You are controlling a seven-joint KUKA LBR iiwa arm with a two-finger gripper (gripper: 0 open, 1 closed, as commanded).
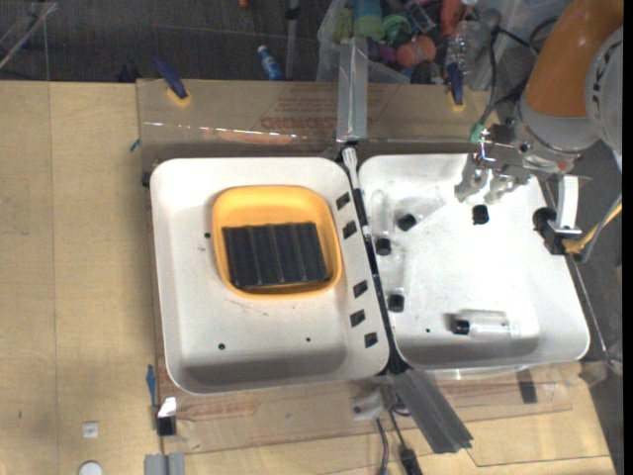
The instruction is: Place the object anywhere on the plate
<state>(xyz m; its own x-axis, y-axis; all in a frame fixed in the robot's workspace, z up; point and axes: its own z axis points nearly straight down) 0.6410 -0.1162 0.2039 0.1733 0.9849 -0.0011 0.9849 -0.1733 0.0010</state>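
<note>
Left bin (188,354): an orange plate (272,202) carrying a dark ribbed insert (274,254). Right bin (554,334): a clear, tube-like object (482,324) with a dark end lies near the front wall, well apart from the plate. The gripper (482,184) hangs over the right bin's rear area; whether it is open or closed cannot be told.

orange plate (229,206), ribbed black insert (275,255), white bins (188,344)

Two white bins (188,364) on wooden bench (69,265); colourful toy clutter (410,13) behind.
</note>
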